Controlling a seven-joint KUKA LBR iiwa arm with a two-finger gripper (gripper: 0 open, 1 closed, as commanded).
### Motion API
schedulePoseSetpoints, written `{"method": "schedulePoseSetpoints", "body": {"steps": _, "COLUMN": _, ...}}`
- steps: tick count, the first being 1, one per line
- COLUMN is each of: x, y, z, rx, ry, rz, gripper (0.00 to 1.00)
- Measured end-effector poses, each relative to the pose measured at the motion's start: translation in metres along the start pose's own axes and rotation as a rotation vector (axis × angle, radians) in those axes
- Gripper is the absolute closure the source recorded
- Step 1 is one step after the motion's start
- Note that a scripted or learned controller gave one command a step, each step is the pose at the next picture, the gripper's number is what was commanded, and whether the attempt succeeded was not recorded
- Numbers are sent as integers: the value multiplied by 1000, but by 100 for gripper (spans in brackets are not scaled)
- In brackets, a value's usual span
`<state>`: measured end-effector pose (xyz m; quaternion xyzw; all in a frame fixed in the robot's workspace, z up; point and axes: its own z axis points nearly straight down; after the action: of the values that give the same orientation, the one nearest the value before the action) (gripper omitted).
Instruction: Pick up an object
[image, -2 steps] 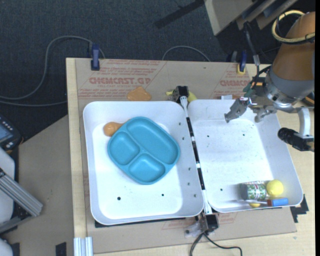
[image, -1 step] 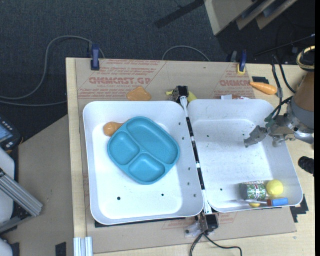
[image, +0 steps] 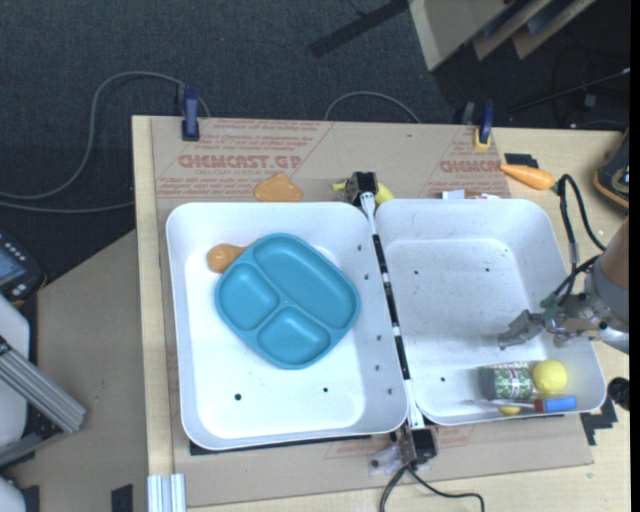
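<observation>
Two bins sit side by side on the bench (image: 150, 300). In the left bin (image: 200, 400) a divided tray (image: 287, 300) lies toward the back, a small round piece (image: 222, 257) touching its rear left edge. In the right bin (image: 450, 260) a can (image: 511, 381) lies near the front right corner, a ball (image: 549, 376) just right of it, a marker (image: 545, 405) in front of both

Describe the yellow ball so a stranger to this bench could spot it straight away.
Start at the right-hand white bin and go to its near right corner, where a few small things lie together. The yellow ball sits there, just right of a small green-labelled can lying on its side and above a thin marker. It is the one round, plain yellow thing in that cluster.
</observation>
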<state>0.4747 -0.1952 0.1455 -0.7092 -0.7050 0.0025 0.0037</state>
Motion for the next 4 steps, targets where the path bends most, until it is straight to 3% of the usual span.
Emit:
{"method": "schedulePoseSetpoints", "body": {"steps": 1, "x": -24, "y": 77, "z": -54, "rx": -20, "ry": -8, "rz": -9, "gripper": 0}}
{"method": "schedulePoseSetpoints", "body": {"steps": 2, "x": -25, "y": 12, "z": 51, "rx": -9, "ry": 2, "rz": -10, "gripper": 0}}
{"method": "schedulePoseSetpoints", "body": {"steps": 3, "x": -27, "y": 109, "z": -60, "rx": -28, "ry": -10, "rz": -13, "gripper": 0}}
{"method": "schedulePoseSetpoints", "body": {"steps": 4, "x": -25, "y": 53, "z": 50, "rx": -9, "ry": 3, "rz": -11, "gripper": 0}}
